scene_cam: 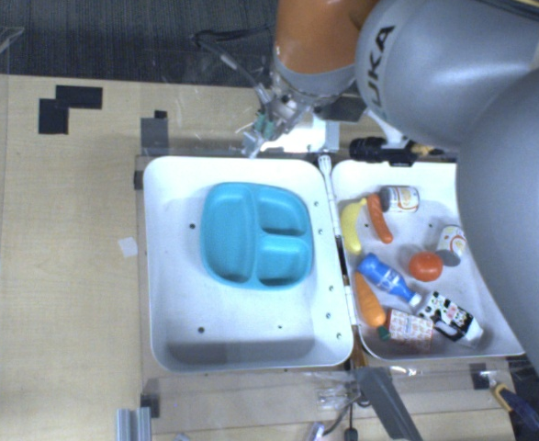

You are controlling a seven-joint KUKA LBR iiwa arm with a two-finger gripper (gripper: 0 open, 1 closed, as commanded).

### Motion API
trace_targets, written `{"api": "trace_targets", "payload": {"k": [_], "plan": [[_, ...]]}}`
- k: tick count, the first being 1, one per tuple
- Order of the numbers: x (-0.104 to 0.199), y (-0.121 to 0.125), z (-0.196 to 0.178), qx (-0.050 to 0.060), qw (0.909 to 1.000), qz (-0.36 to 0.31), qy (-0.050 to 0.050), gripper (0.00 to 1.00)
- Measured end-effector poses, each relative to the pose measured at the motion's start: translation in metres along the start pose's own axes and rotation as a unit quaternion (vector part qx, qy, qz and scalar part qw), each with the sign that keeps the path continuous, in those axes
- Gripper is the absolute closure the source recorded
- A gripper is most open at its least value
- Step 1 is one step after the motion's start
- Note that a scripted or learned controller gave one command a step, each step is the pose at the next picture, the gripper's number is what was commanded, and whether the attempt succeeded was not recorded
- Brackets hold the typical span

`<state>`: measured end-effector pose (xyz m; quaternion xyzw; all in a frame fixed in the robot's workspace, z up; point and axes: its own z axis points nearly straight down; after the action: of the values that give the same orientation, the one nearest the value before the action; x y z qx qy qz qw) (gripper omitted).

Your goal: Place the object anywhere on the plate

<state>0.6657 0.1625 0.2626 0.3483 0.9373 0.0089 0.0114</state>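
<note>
Tool [255, 136] above left bin's far rim | grip state unclear | plate [255, 235] nearer camera

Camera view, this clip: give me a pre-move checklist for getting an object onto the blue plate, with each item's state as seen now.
1. Blue plate lies flat in the left bin: ok.
2. Plate compartments free to receive an object: ok.
3. Objects available in the right bin, such as the banana and tomato: ok.
4. Gripper over the objects: not ok, it sits beyond the left bin's far rim.
5. Object between the fingers: cannot tell.
</note>
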Motion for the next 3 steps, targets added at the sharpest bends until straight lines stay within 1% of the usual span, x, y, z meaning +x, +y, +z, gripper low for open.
{"api": "trace_targets", "payload": {"k": [1, 2, 3], "plan": [[0.000, 0.000, 0.000, 0.000, 1.0000, 0.000, 0.000, 0.00], [0.031, 0.006, -0.010, 0.008, 0.9999, -0.007, 0.005, 0.00], [0.031, 0.008, -0.023, 0.004, 0.9999, -0.009, 0.003, 1.00]]}}
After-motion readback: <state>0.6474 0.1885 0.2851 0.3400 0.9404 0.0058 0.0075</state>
